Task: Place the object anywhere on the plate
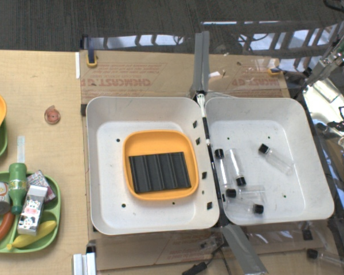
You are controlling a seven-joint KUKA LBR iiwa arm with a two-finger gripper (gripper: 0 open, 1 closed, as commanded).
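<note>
Green tray [49, 234] of toy food sits at the near left on the tabletop [40, 85]. Black ridged block [160, 172] lies flat on the orange plate [160, 139], centred in the left bin [103, 153]. Right bin [298, 130] holds four clear vials [234, 165] with black caps, scattered near its left and middle. Arm hardware [332, 56] shows at the far right edge; can't tell the end effector's state.
</note>
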